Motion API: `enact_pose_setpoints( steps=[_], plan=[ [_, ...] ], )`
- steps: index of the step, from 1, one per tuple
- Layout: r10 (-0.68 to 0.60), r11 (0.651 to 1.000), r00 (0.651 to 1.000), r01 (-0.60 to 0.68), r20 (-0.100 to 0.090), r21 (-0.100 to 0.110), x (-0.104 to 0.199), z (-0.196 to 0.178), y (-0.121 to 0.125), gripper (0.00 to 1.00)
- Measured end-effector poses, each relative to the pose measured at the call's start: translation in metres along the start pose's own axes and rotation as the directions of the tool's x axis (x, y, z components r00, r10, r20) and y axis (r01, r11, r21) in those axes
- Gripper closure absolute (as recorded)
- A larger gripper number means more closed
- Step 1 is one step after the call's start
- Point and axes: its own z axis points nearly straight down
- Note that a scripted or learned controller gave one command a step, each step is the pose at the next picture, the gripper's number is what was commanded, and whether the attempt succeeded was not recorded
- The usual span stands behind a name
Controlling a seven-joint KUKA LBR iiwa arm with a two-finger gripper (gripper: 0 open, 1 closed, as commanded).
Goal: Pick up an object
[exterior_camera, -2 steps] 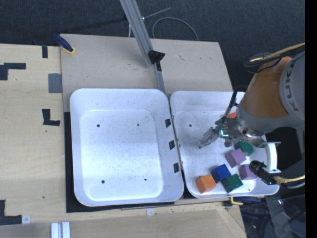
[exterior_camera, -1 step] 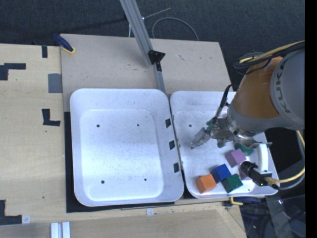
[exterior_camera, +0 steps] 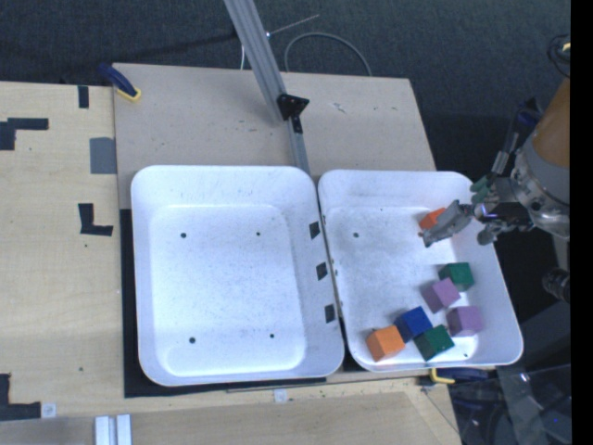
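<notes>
**Overhead: gripper reaching into the right bin beside an orange block**

No brands, labels or readable writing appear anywhere on the bench.

Two shallow white bins sit side by side on a pale wooden bench [exterior_camera: 361, 119]. The left bin [exterior_camera: 148, 193] shows only its speckled floor with four small dark dots. The right bin [exterior_camera: 371, 188] holds small coloured blocks. An orange block [exterior_camera: 431, 218] lies near the upper right of the bin, touching or just beside the gripper [exterior_camera: 440, 227], which comes in from the right at the end of the grey arm [exterior_camera: 537, 184]. Whether its fingers are open, closed or gripping the block cannot be told; they are too small and blurred.

Along the bin's lower right lie a green block [exterior_camera: 457, 273], a purple block [exterior_camera: 442, 293], a second purple block [exterior_camera: 465, 319], a blue block [exterior_camera: 414, 322], a dark green block [exterior_camera: 433, 342] and a larger orange block [exterior_camera: 385, 342], clustered close together.

A grey metal pole [exterior_camera: 255, 40] slants down from the top to a black clamp [exterior_camera: 293, 107] above the bins. A thin white cable [exterior_camera: 324, 40] loops beside it.
</notes>
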Motion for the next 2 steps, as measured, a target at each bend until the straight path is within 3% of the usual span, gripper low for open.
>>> enact_pose_setpoints(
  steps=[1,2],
  plan=[
    [-0.010,1.000,1.000,0.010,-0.005,0.012,0.116,0.045,-0.001,0.00],
    [-0.009,1.000,1.000,0.009,-0.005,0.006,0.177,0.000,-0.001,0.00]
  ],
)
